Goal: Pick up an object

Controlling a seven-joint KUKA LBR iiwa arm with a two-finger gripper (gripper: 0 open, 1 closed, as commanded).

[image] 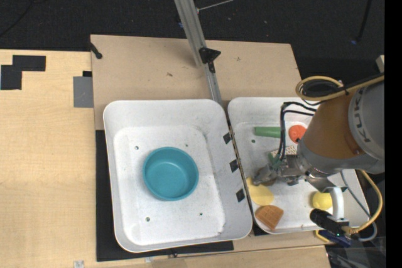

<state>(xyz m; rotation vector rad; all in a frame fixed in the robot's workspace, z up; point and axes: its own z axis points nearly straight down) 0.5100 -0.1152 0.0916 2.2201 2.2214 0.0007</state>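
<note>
Several small objects lie in the right bin (pixel 242 111); the gripper (pixel 264 176) hovers just above a yellow piece (pixel 262 195), finger state unclear, so centre over it before closing

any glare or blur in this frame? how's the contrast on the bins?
Camera view: even lighting and no hard glare; the white bins look slightly washed out, the teal bowl is crisp with a soft shadow, the pincer area is dim and slightly soft, and the floor behind is nearly black.
</note>
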